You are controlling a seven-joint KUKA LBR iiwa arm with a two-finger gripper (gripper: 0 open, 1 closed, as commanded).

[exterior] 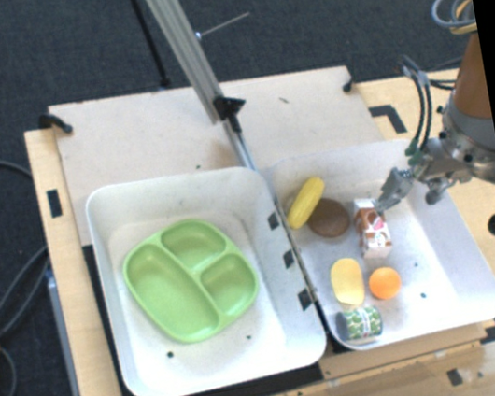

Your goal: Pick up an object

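The right bin [447, 252] holds several small objects. A yellow banana-shaped toy [306, 202] lies at the back left, with a brown round piece [329, 219] touching it. A red-and-white carton [373, 229] stands near the middle. In front of these lie a yellow oval piece [347, 281], an orange ball [385, 283] and a green-and-white can [362, 322]. My gripper [414, 190] hovers over the bin's back right part, just right of the carton. Its fingers are open and nothing is between them.
The left bin [145, 371] carries a green divided plate [191, 278]. A grey metal post [188, 51] slants up from between the bins at the back. Cables [421, 105] hang beside the arm at the right.
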